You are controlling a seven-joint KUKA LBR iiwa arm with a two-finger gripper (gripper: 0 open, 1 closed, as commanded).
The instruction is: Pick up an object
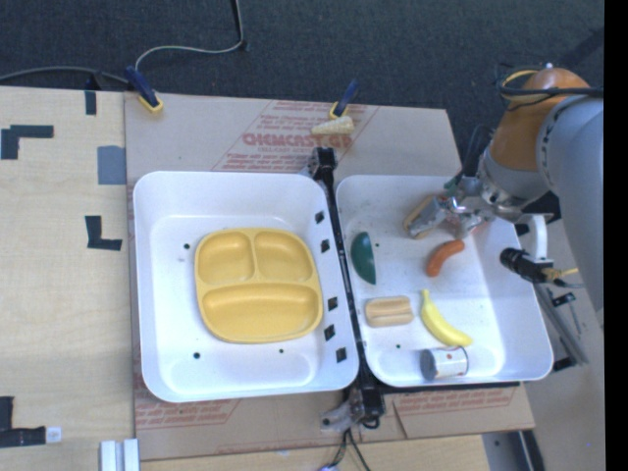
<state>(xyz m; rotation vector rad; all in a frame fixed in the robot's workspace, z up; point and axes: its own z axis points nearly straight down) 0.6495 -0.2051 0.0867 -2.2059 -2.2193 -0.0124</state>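
Nothing picked up yet — every object lies loose.
My metal two-finger gripper point(439, 216) hangs spread and empty above the small orange sausage point(444, 255) — grasping remains.

Five small things lie loose on the floor of the right-hand bin point(520, 356). A dark green pepper-shaped piece point(364, 257) lies at about nine o'clock, lengthwise along the bin's left wall. An orange sausage point(444, 256) lies near the centre, tilted with one end up toward one o'clock. A tan bread-like block point(389, 311) lies flat at seven o'clock. Just beside it, toward five o'clock, a yellow banana point(443, 323) curves down to the right. A small can point(443, 363) lies on its side at six o'clock, grey end facing left.
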